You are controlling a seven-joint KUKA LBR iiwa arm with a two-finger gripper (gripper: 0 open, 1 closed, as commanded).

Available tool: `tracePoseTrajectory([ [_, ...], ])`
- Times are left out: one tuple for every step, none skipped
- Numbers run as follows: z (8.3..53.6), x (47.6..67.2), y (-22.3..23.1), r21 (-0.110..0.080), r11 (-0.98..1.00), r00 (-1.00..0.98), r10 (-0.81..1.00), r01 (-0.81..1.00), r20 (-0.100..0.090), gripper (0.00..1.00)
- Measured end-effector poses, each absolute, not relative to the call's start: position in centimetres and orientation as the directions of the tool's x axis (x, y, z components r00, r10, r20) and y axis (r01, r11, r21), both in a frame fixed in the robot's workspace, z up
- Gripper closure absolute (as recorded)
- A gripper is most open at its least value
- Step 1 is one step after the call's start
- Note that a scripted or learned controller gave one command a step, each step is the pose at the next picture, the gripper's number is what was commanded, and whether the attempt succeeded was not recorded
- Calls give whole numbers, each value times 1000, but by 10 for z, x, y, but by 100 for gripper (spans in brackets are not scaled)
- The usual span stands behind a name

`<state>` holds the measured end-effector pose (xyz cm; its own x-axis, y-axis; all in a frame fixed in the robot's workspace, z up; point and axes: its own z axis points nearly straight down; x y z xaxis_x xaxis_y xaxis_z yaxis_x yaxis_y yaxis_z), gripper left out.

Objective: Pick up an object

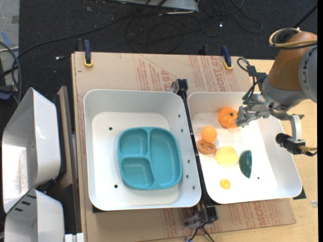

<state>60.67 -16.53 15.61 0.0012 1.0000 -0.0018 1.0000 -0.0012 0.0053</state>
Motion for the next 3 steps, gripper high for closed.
tracePoseTrajectory([
  [200, 602, -167, 5, 0, 0, 1000, 1000, -2, 100],
  [236, 603, -167, 5, 2, -2, 1000, 1000, -2, 100],
  [244, 609, -109, 2, 9, -9, 1000, 1000, 1, 100],
])
